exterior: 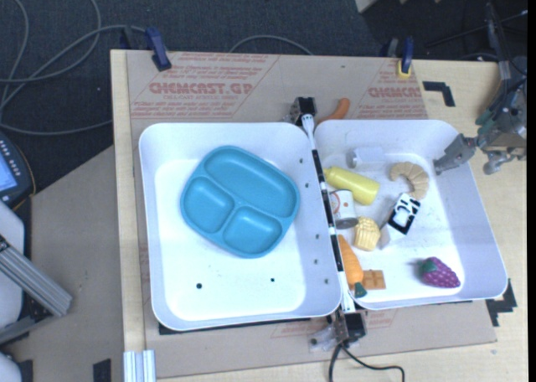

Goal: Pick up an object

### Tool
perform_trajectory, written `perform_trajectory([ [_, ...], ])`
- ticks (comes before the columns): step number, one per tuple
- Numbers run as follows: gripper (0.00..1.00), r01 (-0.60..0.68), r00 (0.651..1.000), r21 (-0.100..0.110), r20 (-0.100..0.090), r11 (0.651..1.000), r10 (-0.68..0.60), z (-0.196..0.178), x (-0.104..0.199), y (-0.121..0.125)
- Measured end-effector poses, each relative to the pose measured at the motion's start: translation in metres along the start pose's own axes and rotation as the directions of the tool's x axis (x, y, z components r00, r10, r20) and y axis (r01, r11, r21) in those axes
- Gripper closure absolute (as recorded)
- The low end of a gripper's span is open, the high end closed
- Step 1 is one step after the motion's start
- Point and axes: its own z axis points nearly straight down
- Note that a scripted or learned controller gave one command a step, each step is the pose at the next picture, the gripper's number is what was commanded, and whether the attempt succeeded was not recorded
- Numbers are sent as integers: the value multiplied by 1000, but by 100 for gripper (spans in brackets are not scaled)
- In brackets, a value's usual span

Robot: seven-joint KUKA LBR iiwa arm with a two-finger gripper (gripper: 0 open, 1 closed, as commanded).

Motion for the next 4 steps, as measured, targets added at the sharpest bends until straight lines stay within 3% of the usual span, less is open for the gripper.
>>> perform_trajectory([
  [1, 0, 4, 1000, 11, -5, 1000, -4, 137, 27, 39],
  [2, 0, -1, 1000, 6, -3, 1000, 1, 186, 24, 16],
  [3, 100, -1, 1000, -4, 1, 1000, 1, 171, 24, 19],
  [4, 100, 1, 1000, -18, 9, 1000, -1, 176, 86, -11],
])
